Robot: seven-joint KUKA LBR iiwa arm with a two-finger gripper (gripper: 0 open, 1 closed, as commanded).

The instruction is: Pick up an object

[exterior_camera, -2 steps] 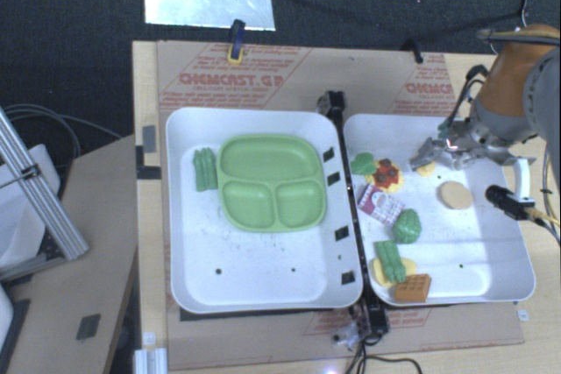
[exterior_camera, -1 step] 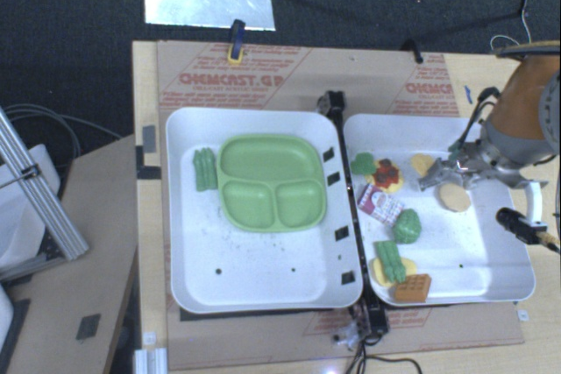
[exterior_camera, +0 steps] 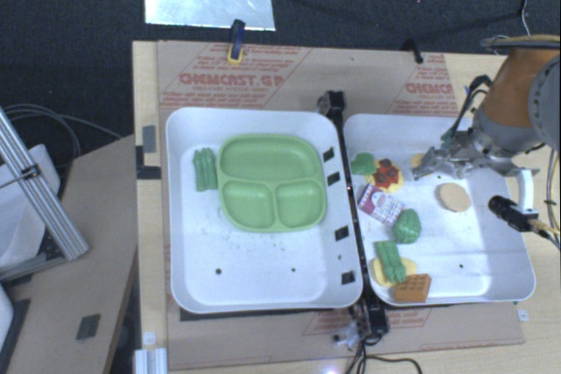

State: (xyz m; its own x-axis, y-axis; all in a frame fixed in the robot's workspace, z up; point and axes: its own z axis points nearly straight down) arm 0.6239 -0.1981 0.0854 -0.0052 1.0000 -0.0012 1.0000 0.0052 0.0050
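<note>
On the bench [exterior_camera: 149,83], two shallow white bins sit side by side upon a brown printed board. Left white bin [exterior_camera: 188,276] contains a pale green plastic divided plate [exterior_camera: 270,182] with three compartments, and a small dark green ribbed toy [exterior_camera: 204,169] lying just beside the plate's left edge. Right white bin [exterior_camera: 500,271] contains the loose toy items: a green leafy piece [exterior_camera: 363,163] near the inner wall, a red and yellow piece [exterior_camera: 386,174] touching it on the right, a red and white printed packet [exterior_camera: 379,205] below those, a green rounded broccoli-like piece [exterior_camera: 407,227] just beside the packet, a green ribbed piece on a yellow base [exterior_camera: 388,263] lower down, an orange waffle-shaped block [exterior_camera: 411,287] at the near wall, and a tan oval disc [exterior_camera: 454,197] lying apart towards the right. Grey arm with its orange band [exterior_camera: 517,92] reaches in from the right. Gripper [exterior_camera: 427,163] hangs low over the upper part of the right bin, between the red and yellow piece and the tan disc; whether it is apart or together cannot be determined, and no item is seen clamped in it.
</note>
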